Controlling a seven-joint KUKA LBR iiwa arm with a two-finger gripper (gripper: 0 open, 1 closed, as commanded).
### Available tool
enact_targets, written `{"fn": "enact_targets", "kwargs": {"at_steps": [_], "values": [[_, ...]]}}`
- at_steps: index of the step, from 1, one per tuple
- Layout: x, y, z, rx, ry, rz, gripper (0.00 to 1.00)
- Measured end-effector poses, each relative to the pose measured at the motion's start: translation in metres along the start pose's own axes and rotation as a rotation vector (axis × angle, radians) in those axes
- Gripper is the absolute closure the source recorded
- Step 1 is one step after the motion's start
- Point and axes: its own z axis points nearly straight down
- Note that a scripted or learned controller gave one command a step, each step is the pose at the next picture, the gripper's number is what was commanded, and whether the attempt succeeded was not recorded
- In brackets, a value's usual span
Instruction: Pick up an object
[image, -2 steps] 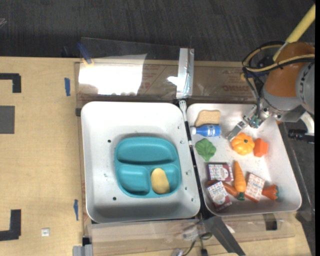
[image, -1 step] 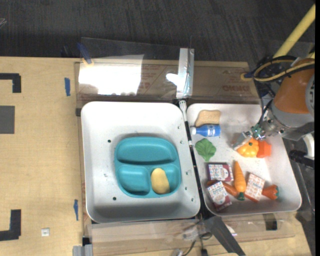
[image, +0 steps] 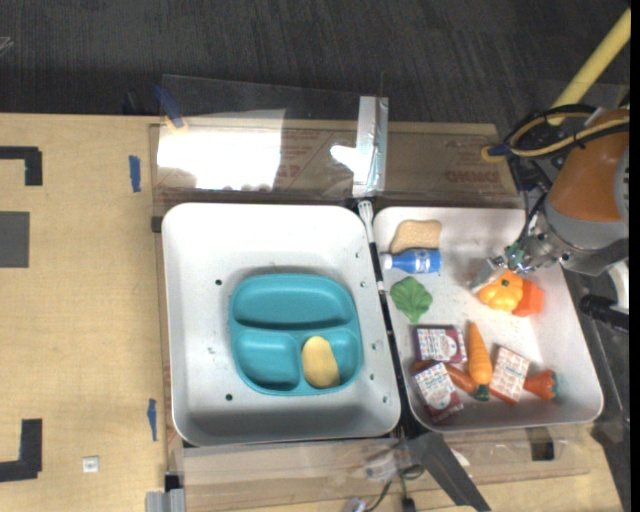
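Bench with two shallow white bins, seen from above. At far left, the bare wooden bench top (image: 70, 300) carries black corner marks and strips of blue tape. The left bin (image: 190, 300) holds a teal divided tray (image: 290, 305); a yellow potato-shaped piece (image: 320, 361) lies in the tray's lower right compartment. Behind the left bin stands a clear plastic sheet (image: 260, 150) that catches a bright glare.

The right bin (image: 585, 385) holds the loose items. Along its left side, from back to front: a tan bread slice (image: 416, 235), a small bottle with a blue label (image: 413, 263) lying on its side just below the bread, and a green leafy piece (image: 411, 298). Toward the front lie three small red-and-white cartons (image: 438, 344), an orange carrot (image: 478, 353) between them, and a red piece with a green top (image: 541, 384) at the far right.

Near the back right of this bin sits an orange-and-yellow pepper (image: 510, 293). The gripper (image: 519, 258) is low over the bin, just above and touching or nearly touching the pepper's upper edge; whether it is closed, released or grasping cannot be told. The arm (image: 590, 195), with its orange band, enters from the right.
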Motion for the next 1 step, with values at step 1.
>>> {"fn": "enact_targets", "kwargs": {"at_steps": [1], "values": [[0.0625,0.0622,-0.1141,-0.004,-0.005,-0.080,1.00]]}}
